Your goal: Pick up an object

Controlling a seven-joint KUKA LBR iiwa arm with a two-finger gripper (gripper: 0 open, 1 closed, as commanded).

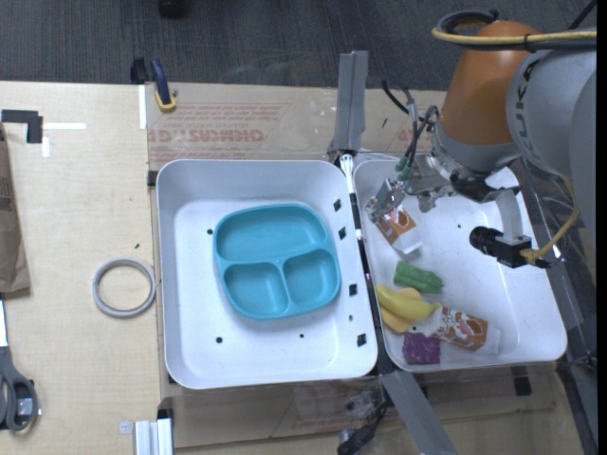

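The right bin (pixel 526 325) holds several small items: a white and orange carton (pixel 399 229) near its far left corner, a green piece (pixel 418 277), a yellow banana (pixel 402 306), a purple block (pixel 422 348) and an orange and white packet (pixel 463 330). My gripper (pixel 391 197) hangs low over the bin's far left corner, just above and touching or nearly touching the carton's top end. Nothing shows clearly between its tips. The orange wrist band (pixel 484 74) rises above it to the right.
The left bin (pixel 180 339) carries a blue divided plate (pixel 277 259). On the bench to the left lie a grey tape ring (pixel 123 286) and scissors (pixel 14 401). A black fitting with a yellow cable (pixel 501 244) overhangs the right bin.
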